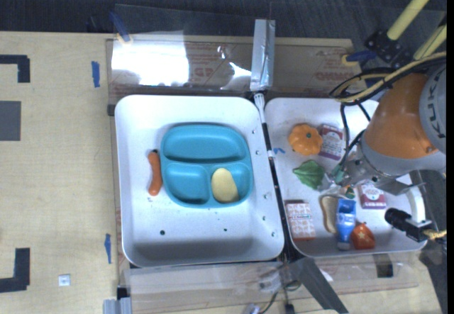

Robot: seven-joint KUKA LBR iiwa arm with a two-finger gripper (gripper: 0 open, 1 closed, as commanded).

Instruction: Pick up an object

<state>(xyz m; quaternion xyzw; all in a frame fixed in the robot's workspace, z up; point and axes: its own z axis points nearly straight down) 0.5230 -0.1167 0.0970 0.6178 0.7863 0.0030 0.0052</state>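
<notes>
The pale wooden desk [50,185] is carrying two white bins. In the right bin [284,110] an orange pumpkin toy [306,139] is sitting near the far wall beside a green leafy piece [309,174], with a blue tube [345,216] nearer. The end effector [347,172] is hovering just right of the leaf; its grip I cannot tell. The left bin [135,118] is holding a blue tray [191,142].

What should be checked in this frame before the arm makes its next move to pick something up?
1. Gripper over the right bin, where objects lie: ok.
2. Graspable items nearby, the blue tube and green leafy toy: ok.
3. Object seen between the fingers: not ok.
4. Finger opening: cannot tell.
5. Crowding: orange pumpkin, small carton and red piece lie close together: not ok.
</notes>
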